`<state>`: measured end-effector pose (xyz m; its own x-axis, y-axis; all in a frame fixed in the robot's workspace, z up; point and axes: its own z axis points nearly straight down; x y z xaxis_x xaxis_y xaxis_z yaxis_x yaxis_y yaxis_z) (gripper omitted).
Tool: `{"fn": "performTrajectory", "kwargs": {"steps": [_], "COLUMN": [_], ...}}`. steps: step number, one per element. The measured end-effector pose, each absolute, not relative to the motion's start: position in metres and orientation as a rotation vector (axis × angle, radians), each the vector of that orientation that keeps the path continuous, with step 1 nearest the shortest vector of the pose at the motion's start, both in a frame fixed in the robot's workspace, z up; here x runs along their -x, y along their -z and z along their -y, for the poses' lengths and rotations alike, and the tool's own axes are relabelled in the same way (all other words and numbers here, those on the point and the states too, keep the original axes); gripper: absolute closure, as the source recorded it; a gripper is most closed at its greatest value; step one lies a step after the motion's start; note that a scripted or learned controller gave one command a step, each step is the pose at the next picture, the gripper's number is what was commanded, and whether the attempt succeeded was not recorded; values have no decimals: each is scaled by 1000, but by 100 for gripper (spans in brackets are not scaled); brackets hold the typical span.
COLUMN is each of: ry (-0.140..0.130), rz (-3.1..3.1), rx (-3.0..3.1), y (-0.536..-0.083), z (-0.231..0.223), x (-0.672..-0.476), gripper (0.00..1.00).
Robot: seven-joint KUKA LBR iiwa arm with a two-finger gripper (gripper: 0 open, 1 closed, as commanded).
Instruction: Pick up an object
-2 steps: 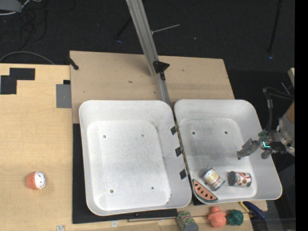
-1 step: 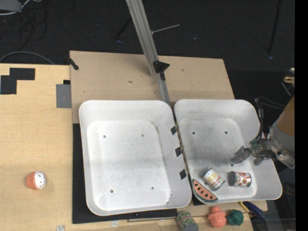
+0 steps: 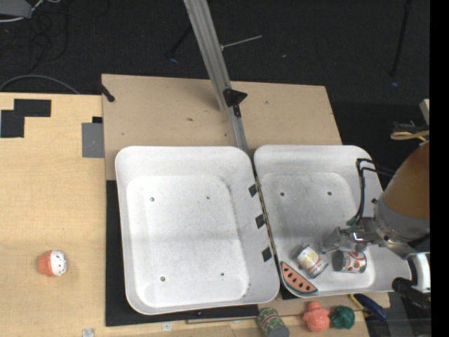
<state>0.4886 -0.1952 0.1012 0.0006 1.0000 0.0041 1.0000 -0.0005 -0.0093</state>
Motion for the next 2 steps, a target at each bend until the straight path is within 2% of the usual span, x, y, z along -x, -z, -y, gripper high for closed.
{"fn": "performTrajectory", "kwargs": {"steps": [1,2], "ry": [-1,-1], "rz": [2218,2212], "rx": [2222,2225], "y": [-92,-102], "z": [195,195], "x": [-489,-488], "gripper": [0,100]}}
